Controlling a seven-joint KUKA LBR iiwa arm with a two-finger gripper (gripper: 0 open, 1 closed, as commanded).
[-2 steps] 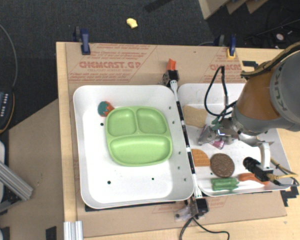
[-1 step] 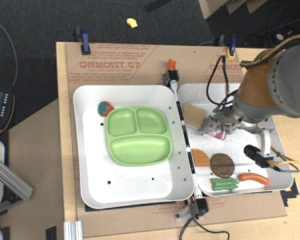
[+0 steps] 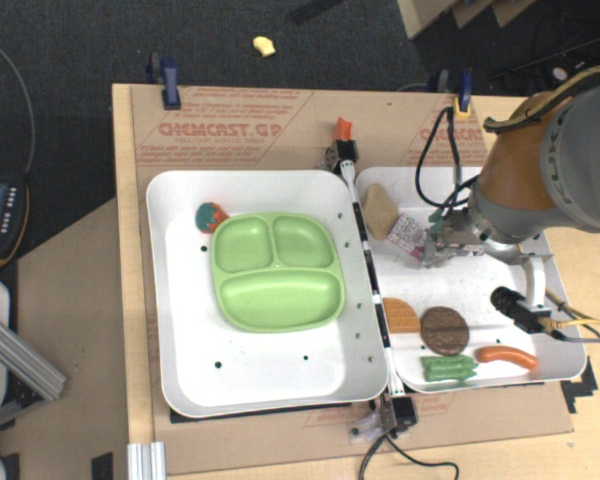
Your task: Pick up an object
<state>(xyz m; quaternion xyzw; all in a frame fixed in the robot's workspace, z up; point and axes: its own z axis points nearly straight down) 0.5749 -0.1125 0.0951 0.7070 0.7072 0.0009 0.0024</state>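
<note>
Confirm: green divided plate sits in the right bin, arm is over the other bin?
Not quite. The camera view shows the green divided plate in the left bin; the arm is over the right bin, the other one.

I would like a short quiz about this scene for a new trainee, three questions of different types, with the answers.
1. True or false: the green divided plate lies in the left bin.
2. Which bin is the gripper over: A) left, B) right?
3. Fill in: beside the green item, near the right bin's front edge, lies an ______ carrot-like piece.

Key: 1 true; 2 B; 3 orange.
</note>
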